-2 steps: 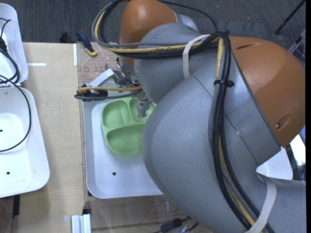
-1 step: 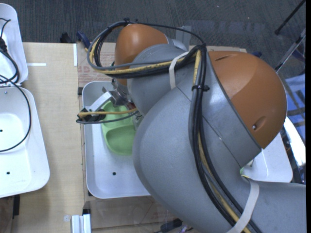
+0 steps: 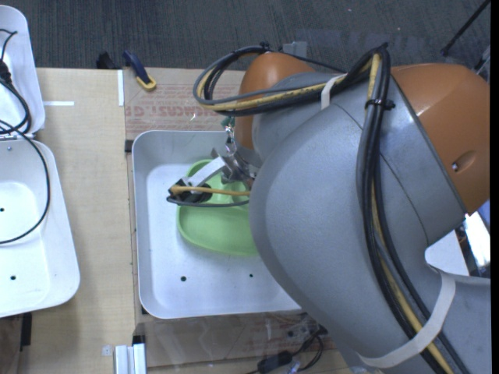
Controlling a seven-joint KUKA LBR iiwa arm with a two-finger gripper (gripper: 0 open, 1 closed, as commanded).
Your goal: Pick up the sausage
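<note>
grey kuka arm (image 3: 351, 224) with an orange band (image 3: 448, 123) leans in from the right over the right-hand shallow white bin (image 3: 148, 232), its two-finger gripper (image 3: 231, 164) over a pale green plastic dish (image 3: 210, 232).
the dish lies near the middle of that bin, its right part hidden under the bulk of the arm, and the gripper sits at its upper edge. whether the tool is wide or narrow cannot be told from this angle, nor can the place of the sausage, with much of the bin covered by the arm. the left-hand white bin (image 3: 47, 279) holds a looping black cable (image 3: 35, 209). beyond the bins, a small blue and yellow clamp (image 3: 139, 70) rests on the pale wooden bench (image 3: 78, 131) beside a sheet of brown cardboard (image 3: 168, 104).
</note>
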